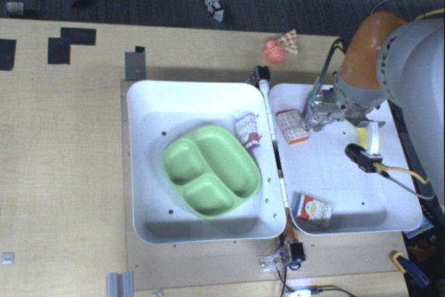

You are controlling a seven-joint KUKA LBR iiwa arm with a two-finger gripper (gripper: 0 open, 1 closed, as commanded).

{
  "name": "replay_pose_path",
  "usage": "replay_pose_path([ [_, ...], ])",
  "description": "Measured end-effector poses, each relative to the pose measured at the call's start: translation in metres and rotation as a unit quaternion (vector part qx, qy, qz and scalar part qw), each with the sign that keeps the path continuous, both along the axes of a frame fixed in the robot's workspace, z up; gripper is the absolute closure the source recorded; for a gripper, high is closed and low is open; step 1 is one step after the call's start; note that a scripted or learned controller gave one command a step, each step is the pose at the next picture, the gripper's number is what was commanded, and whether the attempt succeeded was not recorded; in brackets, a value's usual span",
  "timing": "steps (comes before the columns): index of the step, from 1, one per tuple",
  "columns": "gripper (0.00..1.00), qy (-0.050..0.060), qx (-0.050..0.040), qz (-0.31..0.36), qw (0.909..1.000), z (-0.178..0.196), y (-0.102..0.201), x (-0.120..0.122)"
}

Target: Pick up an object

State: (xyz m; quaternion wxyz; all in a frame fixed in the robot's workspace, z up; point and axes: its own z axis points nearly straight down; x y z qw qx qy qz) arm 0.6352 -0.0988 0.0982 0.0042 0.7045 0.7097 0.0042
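In the right bin [348, 198] a white and red packet [292, 126] lies near the far left corner. My gripper [316, 115] hangs low just to the right of that packet, close to it or touching it. A small blue and orange carton [311, 209] rests at the bin's near left corner. The left bin [149, 149] holds a green divided plate [211, 168] and a small red and white packet [247, 130] by its right wall.
A red ball-like thing [275, 51] and a pale toy [289, 42] lie on the bench behind the bins. The arm's grey body [417, 73] covers the right bin's far right corner. A ridge [274, 149] divides the two bins.
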Motion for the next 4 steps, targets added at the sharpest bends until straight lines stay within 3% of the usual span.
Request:
replay_pose_path([
  [1, 0.0, 0.0, -0.0001, 0.0, 1.0, 0.0, 0.0, 0.0],
  [2, 1.0, -0.002, -0.0001, 0.002, 1.0, 0.011, 0.001, 0.001],
  [3, 1.0, 0.003, -0.0003, -0.001, 1.0, 0.073, 0.007, 0.035],
  [4, 0.0, 0.004, -0.0001, -0.001, 1.0, 0.072, 0.007, 0.034],
])
